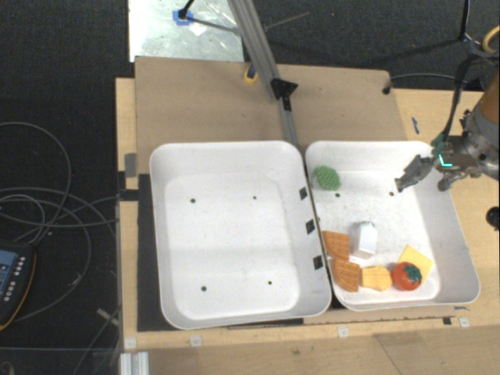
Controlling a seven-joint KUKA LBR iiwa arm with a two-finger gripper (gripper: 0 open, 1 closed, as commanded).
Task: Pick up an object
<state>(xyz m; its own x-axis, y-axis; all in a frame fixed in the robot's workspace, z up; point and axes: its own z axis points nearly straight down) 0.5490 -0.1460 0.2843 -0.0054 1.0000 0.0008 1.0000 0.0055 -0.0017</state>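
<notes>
Objects for picking all lie in the right bin, the one nearer the surface's right edge. None has been lifted yet, by the look of it: the tool hangs above the far right part of that bin with nothing between its fingers, which are spread apart, one dark finger reaching toward the bin's middle and the other closer to the wrist. So the task seems to be at its start, with the approach, the descent, the closing and the lift all left to do.

A green knobbly ball sits alone near the bin's far left corner, well apart from the rest. Toward the near edge lies a cluster: a small white block, two orange waffle-textured pieces against the left wall, a yellow-orange chunk just beside them, a yellow wedge, and a red tomato-like piece touching the wedge. These are crowded, so a clean grip there looks harder than on the ball.

Beside it, toward the surface's left edge, the left bin shows only its white floor with a few small dark dots.
</notes>
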